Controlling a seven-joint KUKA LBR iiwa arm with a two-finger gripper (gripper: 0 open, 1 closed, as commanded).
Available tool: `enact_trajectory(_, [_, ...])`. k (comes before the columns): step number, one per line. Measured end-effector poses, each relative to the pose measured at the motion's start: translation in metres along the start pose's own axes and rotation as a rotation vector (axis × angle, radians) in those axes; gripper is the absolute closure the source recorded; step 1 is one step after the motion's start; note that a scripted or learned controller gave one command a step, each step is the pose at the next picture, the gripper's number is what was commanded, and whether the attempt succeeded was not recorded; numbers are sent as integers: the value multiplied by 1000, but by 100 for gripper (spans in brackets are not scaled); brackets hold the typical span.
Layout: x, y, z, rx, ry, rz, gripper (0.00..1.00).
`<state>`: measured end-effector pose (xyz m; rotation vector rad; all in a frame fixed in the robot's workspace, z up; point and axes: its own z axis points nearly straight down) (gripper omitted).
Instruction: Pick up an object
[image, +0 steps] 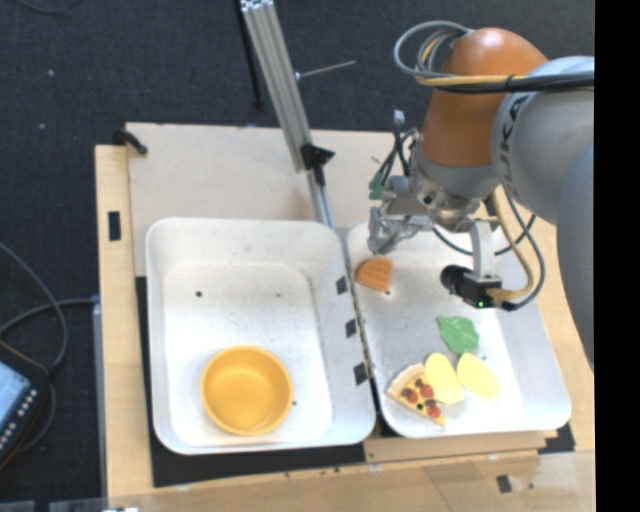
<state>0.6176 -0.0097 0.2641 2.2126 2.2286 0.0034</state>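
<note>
A grey-and-orange robot arm (480, 100) reaches over the right-hand white bin (530, 330), its claw (385, 238) poised at the bin's far inner corner, beside the divide between the two bins. An orange, wedge-like piece (375, 273) lies on the bin floor just below the claw tip and a shade toward the left bin (180, 250); it looks the likeliest target. From this slanted overhead view it cannot be told how far the claw is parted, and nothing can be seen held in it. Whether the tip is touching the orange piece or hanging just above it is also unclear.

The relation that matters is a short one: the orange piece sits almost directly under the claw, on its near side, with its broader edge running roughly across the bin. A small correction toward the viewer and a straight descent would seem to be what the pick calls for.

Farther from the claw, toward the near end of the same bin, lie a green piece (459, 332), two yellow pieces (462, 377) and a toy pizza slice (418, 393). Well apart, in the left bin, stands a yellow bowl (247, 389). Both bins rest on a pale bench (220, 170), with a metal post (285, 90) rising behind.
</note>
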Motion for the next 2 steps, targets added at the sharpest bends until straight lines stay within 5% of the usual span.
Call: enact_trajectory(2, [99, 2, 29, 4, -1, 5, 100])
